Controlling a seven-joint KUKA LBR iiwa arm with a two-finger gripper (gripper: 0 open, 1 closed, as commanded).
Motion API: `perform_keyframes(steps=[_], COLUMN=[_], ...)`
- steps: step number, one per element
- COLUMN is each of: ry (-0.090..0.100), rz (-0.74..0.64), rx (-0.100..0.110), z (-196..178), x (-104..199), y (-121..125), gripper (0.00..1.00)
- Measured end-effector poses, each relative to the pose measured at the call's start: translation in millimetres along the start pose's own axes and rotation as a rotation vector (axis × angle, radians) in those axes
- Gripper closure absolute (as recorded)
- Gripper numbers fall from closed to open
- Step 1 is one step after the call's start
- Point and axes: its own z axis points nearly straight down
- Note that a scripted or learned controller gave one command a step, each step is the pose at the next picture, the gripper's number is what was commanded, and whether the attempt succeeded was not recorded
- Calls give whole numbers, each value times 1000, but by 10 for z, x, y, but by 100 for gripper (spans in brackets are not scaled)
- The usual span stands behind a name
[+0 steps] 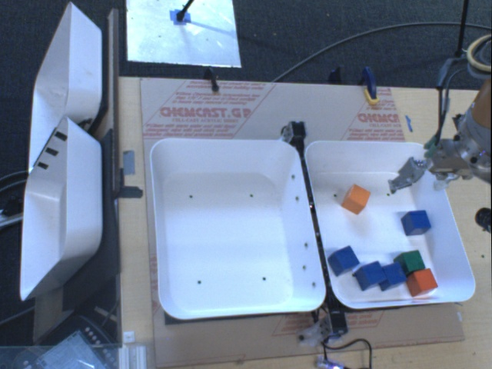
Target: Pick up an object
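Hanging over the right bin (450, 229) at its 2 o'clock corner, the pincer (401, 180) grips nothing that shows; how wide it stands I cannot tell. An orange cube (355, 198) lies alone just toward 8 o'clock of it, the easiest pick. I would centre above that cube, square to its faces, then drop straight down, avoiding the blocks crowded at 5 o'clock.

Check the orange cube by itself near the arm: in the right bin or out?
In. The orange cube sits on the floor of the right bin, inside its rim, apart from the other blocks and left of the gripper.
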Motion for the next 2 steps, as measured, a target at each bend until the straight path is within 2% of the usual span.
perform_keyframes(steps=[1,2], ry=[3,0], rz=[-3,0], rx=[13,0], z=[1720,1538], x=[457,428], y=[545,579], gripper=[0,100])
